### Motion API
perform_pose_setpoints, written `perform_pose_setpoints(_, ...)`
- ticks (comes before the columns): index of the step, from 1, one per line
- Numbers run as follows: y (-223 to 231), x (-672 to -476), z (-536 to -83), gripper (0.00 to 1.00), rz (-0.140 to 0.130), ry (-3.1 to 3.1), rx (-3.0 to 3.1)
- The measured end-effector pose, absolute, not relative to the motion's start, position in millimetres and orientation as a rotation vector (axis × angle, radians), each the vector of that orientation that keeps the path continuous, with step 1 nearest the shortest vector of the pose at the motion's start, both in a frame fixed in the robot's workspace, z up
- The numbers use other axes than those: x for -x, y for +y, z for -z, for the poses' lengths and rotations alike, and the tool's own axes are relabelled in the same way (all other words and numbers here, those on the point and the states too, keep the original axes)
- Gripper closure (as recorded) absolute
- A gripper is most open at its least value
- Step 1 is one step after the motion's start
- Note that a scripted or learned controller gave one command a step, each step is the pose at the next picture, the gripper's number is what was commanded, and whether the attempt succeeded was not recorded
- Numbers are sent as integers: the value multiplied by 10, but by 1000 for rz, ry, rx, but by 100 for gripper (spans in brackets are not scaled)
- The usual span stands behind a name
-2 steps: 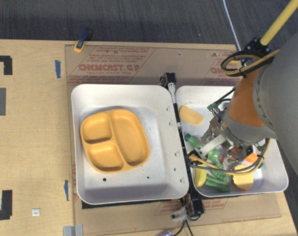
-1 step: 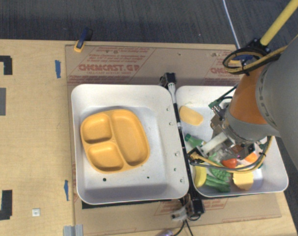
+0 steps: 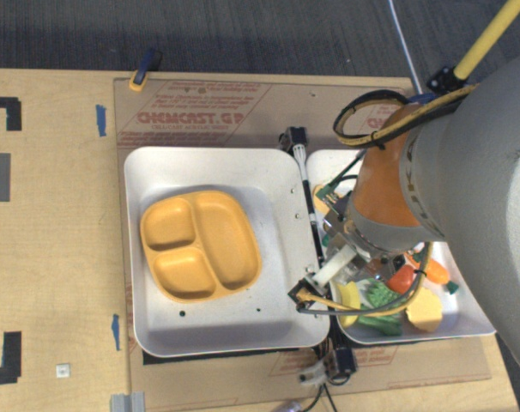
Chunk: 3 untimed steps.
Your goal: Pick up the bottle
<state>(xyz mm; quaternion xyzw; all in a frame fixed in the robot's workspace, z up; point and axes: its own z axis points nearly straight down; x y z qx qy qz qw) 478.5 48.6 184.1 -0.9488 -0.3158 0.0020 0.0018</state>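
The grey arm with its orange band (image 3: 384, 187) reaches down into the right bin (image 3: 474, 320) and covers most of it. My gripper (image 3: 356, 269) is low among the objects near that bin's left wall, and the wrist hides its tips. Around it lie small toys: a yellow piece (image 3: 347, 296), a green piece (image 3: 380, 297), a red one (image 3: 402, 279), an orange one (image 3: 436, 273) and a yellow lump (image 3: 425, 313). I cannot tell which of these, if any, is the bottle. Whatever lies under the arm is hidden.
The left bin (image 3: 157, 324) holds a yellow divided plate (image 3: 200, 245). A black bar (image 3: 305, 178) runs between the two bins. Both bins rest on a cardboard sheet (image 3: 191, 114) on the bench.
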Motion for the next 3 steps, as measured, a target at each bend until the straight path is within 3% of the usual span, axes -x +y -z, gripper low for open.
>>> perform_pose_setpoints(1, 327, -6520, -1848, 100, -3, -709, 3060)
perform_pose_setpoints(2, -117, -6204, -2227, 100, -5, -1034, 2964)
perform_pose_setpoints(3, -115, -6204, -2227, 0, -5, -1035, 2963)
